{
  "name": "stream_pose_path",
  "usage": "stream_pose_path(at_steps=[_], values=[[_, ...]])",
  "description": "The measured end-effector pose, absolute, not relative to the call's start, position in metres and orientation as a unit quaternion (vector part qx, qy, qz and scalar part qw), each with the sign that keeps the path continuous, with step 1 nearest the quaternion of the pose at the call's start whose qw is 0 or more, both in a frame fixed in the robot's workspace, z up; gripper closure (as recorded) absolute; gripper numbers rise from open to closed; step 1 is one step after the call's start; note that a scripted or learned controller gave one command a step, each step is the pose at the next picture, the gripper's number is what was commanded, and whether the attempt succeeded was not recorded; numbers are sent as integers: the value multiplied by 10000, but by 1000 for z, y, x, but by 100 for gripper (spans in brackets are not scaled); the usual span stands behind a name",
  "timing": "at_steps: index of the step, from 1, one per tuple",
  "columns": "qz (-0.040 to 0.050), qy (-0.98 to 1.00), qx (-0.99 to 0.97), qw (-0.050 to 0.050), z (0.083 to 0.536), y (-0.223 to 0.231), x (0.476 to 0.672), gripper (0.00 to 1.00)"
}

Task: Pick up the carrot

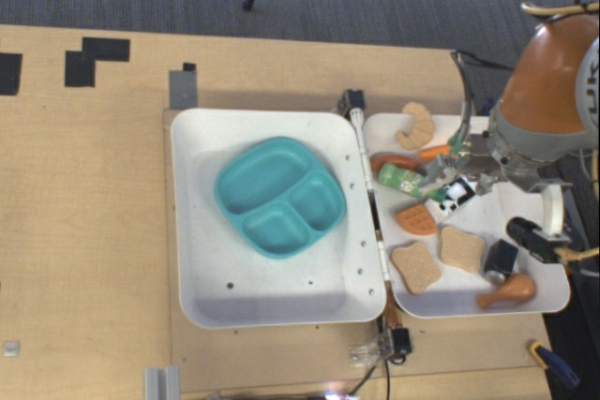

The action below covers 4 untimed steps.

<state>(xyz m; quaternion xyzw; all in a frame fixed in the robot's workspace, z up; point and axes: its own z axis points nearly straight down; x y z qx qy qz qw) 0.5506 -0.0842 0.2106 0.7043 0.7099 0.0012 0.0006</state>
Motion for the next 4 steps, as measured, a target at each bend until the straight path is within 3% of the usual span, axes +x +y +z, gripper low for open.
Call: stream_pose_path(at_steps=[1, 2, 3, 4], values=[[5, 7057, 7085, 11, 175, -100, 626, 0], [83, 6713, 7411, 133, 108, -141, 674, 0], [24, 6405, 7680, 37, 89, -148, 643, 0], [-123, 5532, 8328, -149, 84, -183, 664, 0]])
